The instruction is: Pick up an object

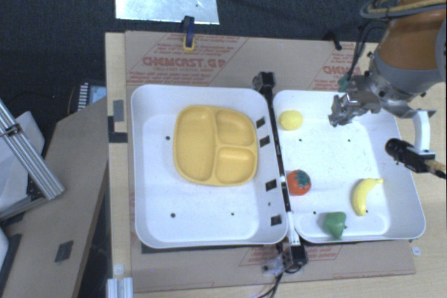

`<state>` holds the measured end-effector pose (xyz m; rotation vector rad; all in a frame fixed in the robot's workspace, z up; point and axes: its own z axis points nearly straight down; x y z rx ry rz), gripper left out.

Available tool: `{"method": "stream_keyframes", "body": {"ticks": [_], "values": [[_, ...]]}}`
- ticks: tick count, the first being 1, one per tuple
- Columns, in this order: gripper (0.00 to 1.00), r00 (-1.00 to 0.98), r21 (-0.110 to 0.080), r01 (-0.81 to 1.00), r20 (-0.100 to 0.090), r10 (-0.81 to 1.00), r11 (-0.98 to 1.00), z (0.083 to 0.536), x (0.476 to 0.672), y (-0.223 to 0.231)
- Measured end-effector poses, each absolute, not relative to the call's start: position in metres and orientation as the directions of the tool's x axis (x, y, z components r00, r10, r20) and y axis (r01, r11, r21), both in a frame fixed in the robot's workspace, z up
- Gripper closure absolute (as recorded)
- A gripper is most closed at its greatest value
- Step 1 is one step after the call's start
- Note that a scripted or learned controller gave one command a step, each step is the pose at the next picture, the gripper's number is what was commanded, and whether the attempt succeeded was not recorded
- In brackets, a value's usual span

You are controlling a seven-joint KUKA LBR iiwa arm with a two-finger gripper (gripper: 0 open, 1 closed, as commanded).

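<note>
Gripper hangs over the right bin's far side

The yellow divided tray (214, 144) sits in the left bin (150, 220), well left of the gripper (340, 113), whose grip state cannot be told. In the right bin (405, 220), the banana (364, 194), tomato (299, 181) and green pepper (334, 223) lie nearer the camera; the lemon (290, 120) sits just left.

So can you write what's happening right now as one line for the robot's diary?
gripper: over right bin, holding nothing | right bin: lemon, tomato, banana, green pepper | left bin: yellow divided plate
</note>
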<state>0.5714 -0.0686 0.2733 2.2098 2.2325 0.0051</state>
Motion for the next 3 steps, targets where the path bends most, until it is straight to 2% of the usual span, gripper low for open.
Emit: {"method": "stream_keyframes", "body": {"ticks": [1, 3], "values": [[1.0, -0.01, 0.002, 1.0, 0.002, 1.0, 0.01, 0.272, 0.583, -0.023], [1.0, -0.01, 0.001, 1.0, 0.002, 1.0, 0.01, 0.266, 0.586, 0.073]]}}
